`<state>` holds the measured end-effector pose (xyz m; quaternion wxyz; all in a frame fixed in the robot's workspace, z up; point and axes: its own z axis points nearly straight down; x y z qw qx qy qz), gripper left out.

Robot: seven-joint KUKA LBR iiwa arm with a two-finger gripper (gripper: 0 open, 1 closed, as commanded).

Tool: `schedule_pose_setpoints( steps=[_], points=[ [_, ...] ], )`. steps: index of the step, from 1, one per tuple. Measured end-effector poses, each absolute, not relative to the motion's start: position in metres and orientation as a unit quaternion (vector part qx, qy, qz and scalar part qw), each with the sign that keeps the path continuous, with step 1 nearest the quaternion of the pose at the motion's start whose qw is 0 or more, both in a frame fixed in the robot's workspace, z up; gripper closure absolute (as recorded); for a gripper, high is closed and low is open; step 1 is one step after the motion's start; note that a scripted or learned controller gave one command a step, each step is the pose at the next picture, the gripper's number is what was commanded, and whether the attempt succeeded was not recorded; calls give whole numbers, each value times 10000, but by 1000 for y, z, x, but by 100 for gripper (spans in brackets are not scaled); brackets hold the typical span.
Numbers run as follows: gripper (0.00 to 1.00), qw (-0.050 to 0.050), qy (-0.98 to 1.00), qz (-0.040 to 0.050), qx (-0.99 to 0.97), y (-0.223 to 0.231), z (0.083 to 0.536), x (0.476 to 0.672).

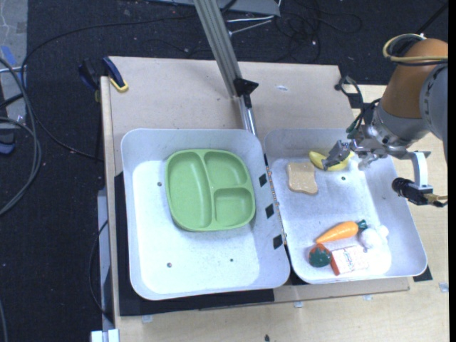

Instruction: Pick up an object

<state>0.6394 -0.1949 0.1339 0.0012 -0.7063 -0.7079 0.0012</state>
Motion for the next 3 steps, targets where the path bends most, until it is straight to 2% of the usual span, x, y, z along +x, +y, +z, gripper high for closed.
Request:
schedule_pose_setpoints(
  steps=[1,2,3],
  points=[
    [0,9,-7080,12,-7062,-194,90,639],
    [100,-15,-7083,-2,-7059,-194,103,640],
    [100,-36,-7067,-16,-7075,-201,165,640]
  ],
)
